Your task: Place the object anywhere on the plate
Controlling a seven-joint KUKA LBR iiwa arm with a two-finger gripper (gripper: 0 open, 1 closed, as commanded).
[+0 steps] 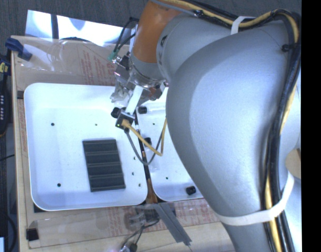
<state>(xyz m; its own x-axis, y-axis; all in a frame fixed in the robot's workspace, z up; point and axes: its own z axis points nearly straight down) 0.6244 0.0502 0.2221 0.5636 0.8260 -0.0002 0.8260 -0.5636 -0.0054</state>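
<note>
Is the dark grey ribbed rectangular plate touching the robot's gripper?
No, the dark grey ribbed rectangular plate lies flat on the floor of the shallow white bin, well apart from the gripper.

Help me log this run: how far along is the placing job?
Done: nothing visibly; the dark ribbed plate in the left bin has no object on it. In hand: the gripper hangs over that bin's upper right part, apart from the plate; whether it carries anything I cannot tell. Left: a small black object lies in the right bin, so picking and placing likely remain.
</note>
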